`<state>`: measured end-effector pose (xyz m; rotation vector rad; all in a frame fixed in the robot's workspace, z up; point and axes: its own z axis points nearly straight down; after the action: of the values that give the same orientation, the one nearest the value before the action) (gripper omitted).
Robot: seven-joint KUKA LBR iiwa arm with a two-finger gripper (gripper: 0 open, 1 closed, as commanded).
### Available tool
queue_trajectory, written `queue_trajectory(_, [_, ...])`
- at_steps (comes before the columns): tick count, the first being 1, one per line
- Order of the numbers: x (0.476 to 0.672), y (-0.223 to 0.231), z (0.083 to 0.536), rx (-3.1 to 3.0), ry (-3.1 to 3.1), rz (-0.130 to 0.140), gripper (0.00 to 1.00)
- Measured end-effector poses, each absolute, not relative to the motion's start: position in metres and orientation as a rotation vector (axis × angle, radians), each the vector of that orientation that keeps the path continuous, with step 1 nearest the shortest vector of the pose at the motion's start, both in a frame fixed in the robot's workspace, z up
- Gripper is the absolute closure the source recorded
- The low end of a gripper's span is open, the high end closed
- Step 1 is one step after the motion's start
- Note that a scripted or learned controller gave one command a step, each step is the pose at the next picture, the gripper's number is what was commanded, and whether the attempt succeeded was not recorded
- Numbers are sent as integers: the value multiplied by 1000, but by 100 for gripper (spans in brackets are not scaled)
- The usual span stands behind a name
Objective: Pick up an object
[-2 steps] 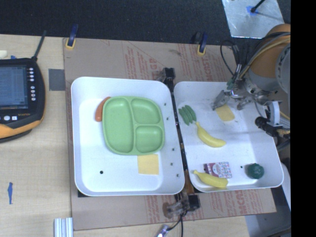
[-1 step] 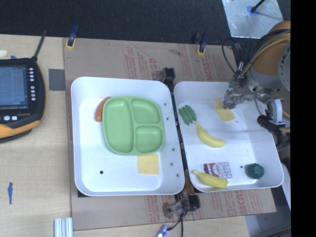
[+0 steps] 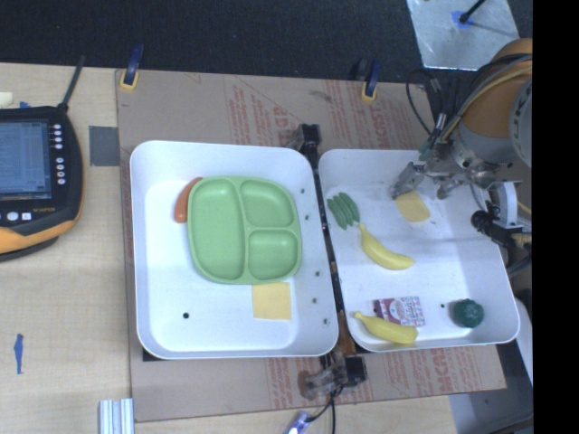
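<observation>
Reaching in from the right now, hanging the gripper (image 3: 423,188) over the far part of the right bin (image 3: 479,269), just above a pale yellow slice (image 3: 412,208). Splaying the fingers (image 3: 402,186) apart, gripping nothing, though cables and glare are muddying that wrist, so perhaps only just clear of the slice rather than touching it. Losing most of the arm (image 3: 507,107) past the right edge. Passing down the same bin: seeing a ridged green piece (image 3: 344,210) by the near-left wall, a banana (image 3: 386,251) just below it, a second banana (image 3: 387,330) partly covering a red-and-white packet (image 3: 403,310), and a dark green ball (image 3: 468,313) sitting well apart in the corner. Crossing to the left bin (image 3: 154,269): finding a green divided plate (image 3: 244,229) half hiding something orange (image 3: 183,202) at its left rim, too covered for naming, with a yellow square (image 3: 272,301) lying just beneath. Catching a handheld control screen (image 3: 32,174) on the bench, cropped at the left edge.
</observation>
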<state>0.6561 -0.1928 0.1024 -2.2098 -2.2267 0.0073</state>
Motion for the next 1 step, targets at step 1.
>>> queue_trajectory(1, [656, -200, 92, -2216, -2223, 5, 0])
